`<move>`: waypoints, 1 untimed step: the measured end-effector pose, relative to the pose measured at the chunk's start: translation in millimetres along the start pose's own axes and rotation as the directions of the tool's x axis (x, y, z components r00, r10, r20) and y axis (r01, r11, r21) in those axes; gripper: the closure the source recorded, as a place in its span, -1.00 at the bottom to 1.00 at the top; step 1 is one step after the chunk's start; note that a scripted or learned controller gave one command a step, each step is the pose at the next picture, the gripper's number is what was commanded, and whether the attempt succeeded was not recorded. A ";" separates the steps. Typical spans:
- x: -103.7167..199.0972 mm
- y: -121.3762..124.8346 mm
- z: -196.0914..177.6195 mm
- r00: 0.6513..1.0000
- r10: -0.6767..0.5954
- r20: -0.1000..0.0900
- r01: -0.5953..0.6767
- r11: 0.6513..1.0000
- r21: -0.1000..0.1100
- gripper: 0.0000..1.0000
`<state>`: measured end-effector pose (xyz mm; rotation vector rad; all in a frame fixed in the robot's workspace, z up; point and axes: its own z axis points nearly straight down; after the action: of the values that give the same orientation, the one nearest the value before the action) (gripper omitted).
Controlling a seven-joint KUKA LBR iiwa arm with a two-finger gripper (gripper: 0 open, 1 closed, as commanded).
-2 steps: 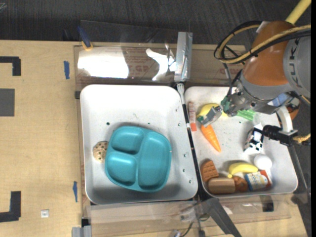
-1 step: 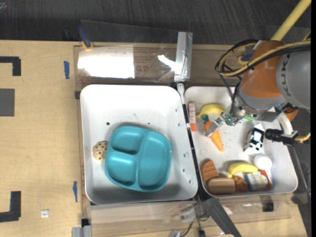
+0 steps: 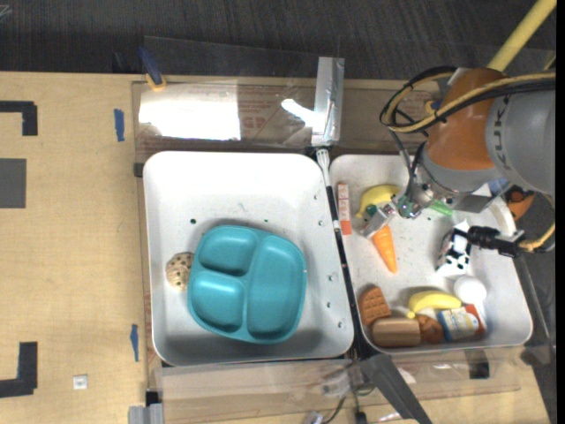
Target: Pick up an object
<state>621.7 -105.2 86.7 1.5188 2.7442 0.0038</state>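
Note:
My gripper point(image 3: 399, 208) is low in the right bin point(image 3: 521, 303), near its back left. It hangs just right of a yellow banana-like toy point(image 3: 378, 196) and above the top of an orange carrot point(image 3: 386, 247). Nothing can be seen held in it. Further forward in this bin lie a second yellow banana point(image 3: 433, 301), a white egg point(image 3: 469, 288), a brown waffle piece point(image 3: 373, 303), a brown sausage bun point(image 3: 397, 331) and a small labelled bottle point(image 3: 459, 323). The grey arm with its orange band point(image 3: 463, 131) comes in from the upper right.
The left bin point(image 3: 229, 179) holds a teal divided plate point(image 3: 248, 282) with a cookie point(image 3: 180, 269) at its left edge. A small orange-and-white item point(image 3: 342, 208) lies along the right bin's left wall. A clear plastic sheet point(image 3: 238, 109) lies behind the bins.

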 end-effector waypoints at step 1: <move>-1.3 2.5 -13.3 1.000 0.001 0.006 -0.001 1.000 -0.008 1.00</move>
<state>624.5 -105.0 100.0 1.5152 2.7352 0.0107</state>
